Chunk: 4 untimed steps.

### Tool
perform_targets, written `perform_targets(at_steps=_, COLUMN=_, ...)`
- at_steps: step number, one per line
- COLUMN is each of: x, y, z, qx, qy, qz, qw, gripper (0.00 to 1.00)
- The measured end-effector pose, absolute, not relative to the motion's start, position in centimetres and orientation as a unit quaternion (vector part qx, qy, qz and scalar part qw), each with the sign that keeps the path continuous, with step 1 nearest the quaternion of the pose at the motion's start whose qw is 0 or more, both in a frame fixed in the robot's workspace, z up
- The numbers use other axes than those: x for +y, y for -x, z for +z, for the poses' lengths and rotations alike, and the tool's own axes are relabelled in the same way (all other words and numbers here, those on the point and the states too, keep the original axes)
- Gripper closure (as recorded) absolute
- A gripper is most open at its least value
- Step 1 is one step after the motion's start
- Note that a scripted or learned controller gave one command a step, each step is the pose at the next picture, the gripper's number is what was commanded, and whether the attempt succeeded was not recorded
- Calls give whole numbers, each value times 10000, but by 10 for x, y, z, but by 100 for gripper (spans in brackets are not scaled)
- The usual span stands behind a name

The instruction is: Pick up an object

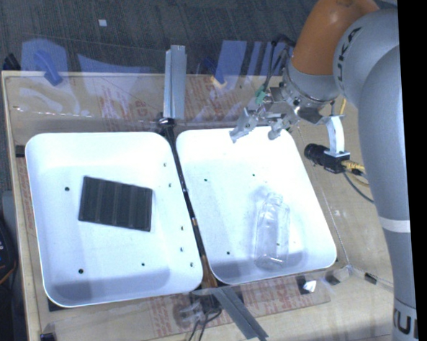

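Note:
A clear plastic bottle point(269, 226) lies in the right bin point(223, 201), toward its near right corner. A dark ribbed rectangular pad point(116, 203) lies flat in the left bin point(47, 169). My gripper point(256, 132) hangs over the far edge of the right bin, well above and beyond the bottle. Its two fingers stand apart with nothing between them.
A metal divider post point(173, 82) rises at the back between the two bins. A metal bracket point(233, 313) and cables sit at the front between the bins. The bench edge runs just right of the right bin.

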<state>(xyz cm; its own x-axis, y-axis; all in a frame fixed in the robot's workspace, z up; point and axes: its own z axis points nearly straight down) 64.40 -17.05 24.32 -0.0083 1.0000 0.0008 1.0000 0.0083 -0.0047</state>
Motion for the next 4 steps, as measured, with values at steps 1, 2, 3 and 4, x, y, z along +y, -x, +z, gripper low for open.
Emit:
perform_targets(at_steps=1, x=-172, y=-644, z=222, qx=-6487, qy=7610, qz=19, qw=31, gripper=0)
perform_targets(at_steps=2, x=-204, y=-565, z=289, qx=-5872, qy=8095, qz=17, qw=16, gripper=0)
perform_targets(at_steps=3, x=-203, y=-536, z=309, qx=-5842, qy=8116, qz=11, qw=27, gripper=0)
perform_targets(at_steps=4, x=-202, y=-523, z=373, qx=-6657, qy=7462, qz=-2, qw=-18, gripper=0)
